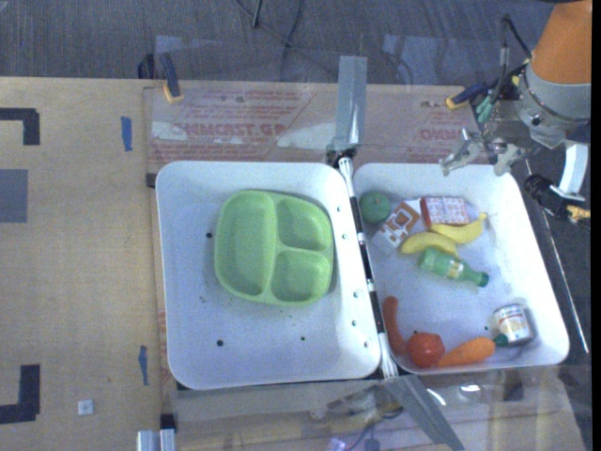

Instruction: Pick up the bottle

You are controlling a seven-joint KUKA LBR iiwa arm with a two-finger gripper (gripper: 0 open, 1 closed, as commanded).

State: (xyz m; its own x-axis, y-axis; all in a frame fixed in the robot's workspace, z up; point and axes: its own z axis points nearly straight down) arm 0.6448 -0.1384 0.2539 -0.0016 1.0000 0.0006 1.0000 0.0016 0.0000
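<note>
One small green plastic bottle [453,269] lies on its side mid-way in the right white bin [543,280], just below a yellow banana [441,238], its long axis slanting down-right. My pincer [481,153], fingers spread and holding nothing, hangs over the bin's far rim, so the bottle lies toward the near side.

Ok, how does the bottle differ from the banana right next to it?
The bottle is green with a dark green cap; the banana is yellow. The bottle is straight, while the banana is curved. The bottle lies nearer the middle of the right bin; the banana sits just above it, against a small red carton. Both lie flat in that bin, well apart from the claw.
</note>
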